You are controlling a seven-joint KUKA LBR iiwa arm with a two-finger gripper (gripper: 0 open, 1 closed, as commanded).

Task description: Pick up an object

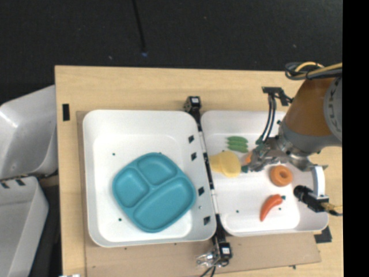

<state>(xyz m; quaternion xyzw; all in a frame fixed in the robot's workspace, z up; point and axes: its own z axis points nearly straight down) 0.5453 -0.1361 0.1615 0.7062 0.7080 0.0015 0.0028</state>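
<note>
On the wooden worktop [132,85] the left bin [104,137] holds a blue divided tray [153,192], while the right bin [242,221] holds a yellow object [226,164], a green one [237,142], an orange round piece [281,175] and a red-orange pepper shape [270,206]. The grey arm [311,120] reaches in from the right, and its tool [258,157] sits low in the right bin between the yellow object and the orange round piece, just below the green one. Whether the tool is wide, narrow or holding anything cannot be told, as it is dark and small.
</note>
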